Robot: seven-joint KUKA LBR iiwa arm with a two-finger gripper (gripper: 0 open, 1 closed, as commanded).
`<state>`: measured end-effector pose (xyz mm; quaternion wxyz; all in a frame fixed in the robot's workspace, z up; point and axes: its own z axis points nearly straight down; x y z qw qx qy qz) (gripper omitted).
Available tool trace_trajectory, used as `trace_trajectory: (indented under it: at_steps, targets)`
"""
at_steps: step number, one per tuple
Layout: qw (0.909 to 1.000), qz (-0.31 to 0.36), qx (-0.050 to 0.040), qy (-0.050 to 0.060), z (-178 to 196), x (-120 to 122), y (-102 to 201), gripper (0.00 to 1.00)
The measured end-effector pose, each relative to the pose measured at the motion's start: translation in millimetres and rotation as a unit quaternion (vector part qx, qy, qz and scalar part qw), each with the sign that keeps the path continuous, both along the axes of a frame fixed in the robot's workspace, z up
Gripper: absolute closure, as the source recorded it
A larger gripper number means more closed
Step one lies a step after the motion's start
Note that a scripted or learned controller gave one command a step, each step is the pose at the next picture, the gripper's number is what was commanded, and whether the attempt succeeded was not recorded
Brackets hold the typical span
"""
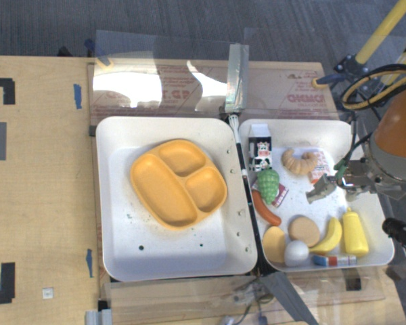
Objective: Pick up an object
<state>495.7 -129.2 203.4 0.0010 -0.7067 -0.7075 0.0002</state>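
Along the right bin's near edge lie a marker, white ball, banana and yellow bottle. Further in, the gripper hovers open, holding nothing, beside a croissant.

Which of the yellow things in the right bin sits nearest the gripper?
The yellow bottle, just below the gripper; the banana lies further left beside it.
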Motion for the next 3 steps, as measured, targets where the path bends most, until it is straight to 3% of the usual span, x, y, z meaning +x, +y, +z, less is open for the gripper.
trace_trajectory:
  at_steps: [1, 2, 3]
  targets:
    - [0.9965, 0.083, -0.001, -0.004, -115, -15, -6, 0.0]
    - [0.9965, 0.083, -0.0014, -0.005, -105, -14, -6, 1.0]
    - [0.9983, -0.059, -0.0001, -0.003, 52, -8, 67, 1.0]
